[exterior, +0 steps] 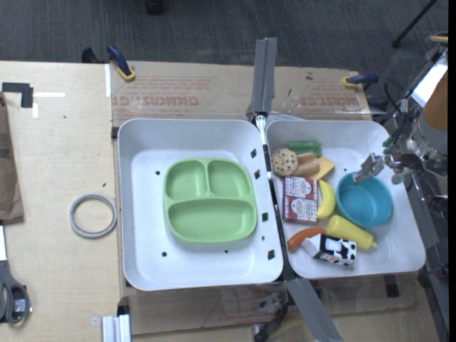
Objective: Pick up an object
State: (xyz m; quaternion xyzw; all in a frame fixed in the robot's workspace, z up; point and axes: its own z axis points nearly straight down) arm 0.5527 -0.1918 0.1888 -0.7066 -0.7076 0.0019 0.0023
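Toys in the right bin, green plate in the left

The jaws (370, 168) hang over the blue bowl (365, 200) in the right bin (399, 258), beside the banana (326, 199); I cannot tell if they are spread or pressed together. The green plate (210, 200) lies in the left bin (139, 212).

Arm body (436, 112) at right edge of camera view: grey casing, orange band up near the wrist, a white panel catching light above that. Dark cables run alongside the wrist section. Wrist hardware is bare silver metal, blocky, with a small green part on its left side. Gripper (368, 169) is silver-grey metal too, thin fingers, shiny finish with glare. Too small and blurred to make out any screws or markings.
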